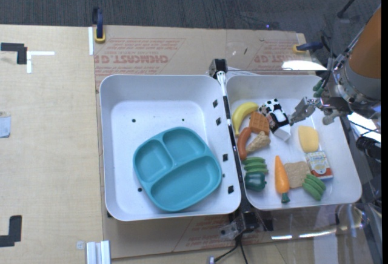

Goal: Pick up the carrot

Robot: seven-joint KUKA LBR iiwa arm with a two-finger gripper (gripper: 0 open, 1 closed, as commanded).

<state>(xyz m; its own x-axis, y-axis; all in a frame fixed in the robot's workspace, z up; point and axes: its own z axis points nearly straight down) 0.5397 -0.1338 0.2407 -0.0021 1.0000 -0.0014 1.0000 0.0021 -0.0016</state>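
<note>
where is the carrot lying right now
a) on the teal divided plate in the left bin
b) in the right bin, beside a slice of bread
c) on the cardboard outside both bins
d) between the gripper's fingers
b: the carrot lies in the right bin with its tip toward the near wall, beside the slice of bread, while the gripper sits apart from it near the far side of that bin.
</note>
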